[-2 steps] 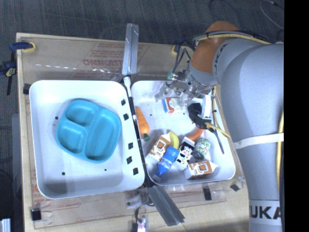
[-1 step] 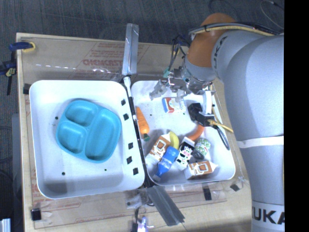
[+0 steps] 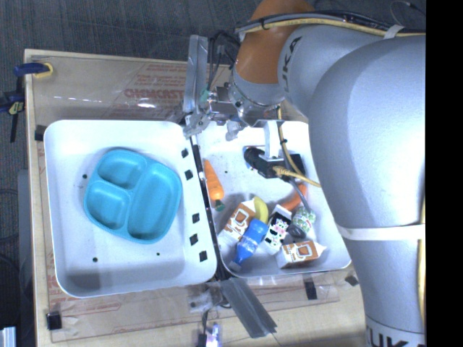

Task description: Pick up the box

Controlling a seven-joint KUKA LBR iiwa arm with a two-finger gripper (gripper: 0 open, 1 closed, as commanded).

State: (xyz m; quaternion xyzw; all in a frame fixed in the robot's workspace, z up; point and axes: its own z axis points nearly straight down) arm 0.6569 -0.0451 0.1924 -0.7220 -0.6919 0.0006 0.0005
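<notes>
We can't tell the gripper [image 3: 217,118] state at the right bin's [image 3: 329,262] 11 o'clock corner, so we should aim it toward 5 o'clock for the brown box [image 3: 301,252], clearing the blue bottle [image 3: 249,241].

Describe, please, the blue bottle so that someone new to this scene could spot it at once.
Start with the right-hand white bin, the one crowded with small items. Along its near edge lies a cluster of little cartons. The blue bottle lies tilted at that cluster's left side, between the small carton and the black-and-white carton; it is the only solid blue thing in that bin.
</notes>
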